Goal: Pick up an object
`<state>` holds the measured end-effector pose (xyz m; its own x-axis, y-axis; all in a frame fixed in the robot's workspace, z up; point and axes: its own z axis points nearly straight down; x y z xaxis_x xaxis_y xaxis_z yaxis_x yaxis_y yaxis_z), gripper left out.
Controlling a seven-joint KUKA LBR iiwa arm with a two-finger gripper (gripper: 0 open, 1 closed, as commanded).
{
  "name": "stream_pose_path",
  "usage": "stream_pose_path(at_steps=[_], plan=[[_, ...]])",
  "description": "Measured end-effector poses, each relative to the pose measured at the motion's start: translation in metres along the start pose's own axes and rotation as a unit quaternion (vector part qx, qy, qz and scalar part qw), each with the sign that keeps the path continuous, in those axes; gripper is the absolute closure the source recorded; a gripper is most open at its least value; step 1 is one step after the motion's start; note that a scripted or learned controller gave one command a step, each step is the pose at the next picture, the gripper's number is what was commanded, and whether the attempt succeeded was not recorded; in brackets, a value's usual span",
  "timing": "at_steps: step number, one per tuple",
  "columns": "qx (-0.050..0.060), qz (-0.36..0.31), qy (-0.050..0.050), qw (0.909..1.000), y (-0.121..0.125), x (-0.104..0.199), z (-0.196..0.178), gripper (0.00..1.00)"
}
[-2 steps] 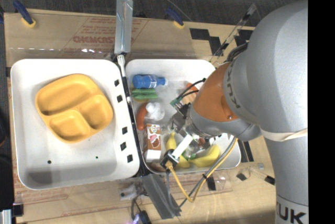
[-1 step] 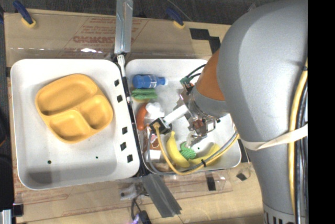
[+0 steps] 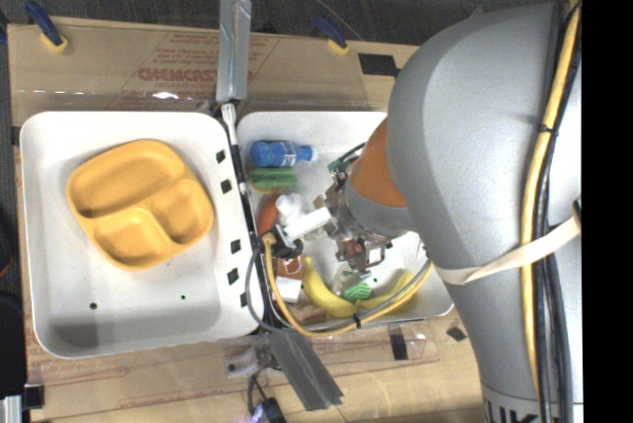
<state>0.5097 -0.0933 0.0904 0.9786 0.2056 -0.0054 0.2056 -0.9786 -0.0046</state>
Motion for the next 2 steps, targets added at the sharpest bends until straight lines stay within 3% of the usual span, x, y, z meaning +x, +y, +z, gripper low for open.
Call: stream_pose_path(at_steps=[1,2], plan=[[-0.002,-0.076,0.006,0.9971,-0.007,-0.018,-0.003,0.00],[-0.001,-0.044,0.001,0.9990,0.017,0.042,0.000,0.00]])
